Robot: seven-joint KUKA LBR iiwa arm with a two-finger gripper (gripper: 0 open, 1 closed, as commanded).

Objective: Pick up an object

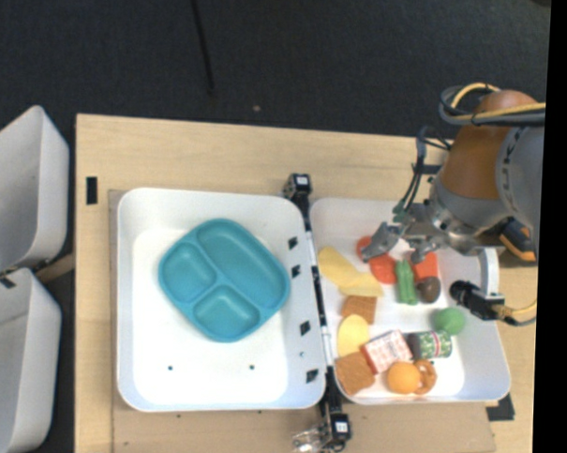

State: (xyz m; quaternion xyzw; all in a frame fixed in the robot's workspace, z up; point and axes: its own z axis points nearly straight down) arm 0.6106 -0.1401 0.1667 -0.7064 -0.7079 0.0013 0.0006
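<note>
Arm leans in from the right, gripper [405,237] spread wide just above the red veggies [383,268] in the right bin [483,375]; left bin [146,374] roomier around the plate [224,279].

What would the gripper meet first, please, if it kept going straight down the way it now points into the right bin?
Probably the red and green toy foods just below the gripper, near the right bin's back half. Depth is hard to judge from above, so which piece comes first is unclear.

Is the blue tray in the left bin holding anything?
Empty: the blue tray shows three bare compartments; the food all lies in the right bin.
</note>
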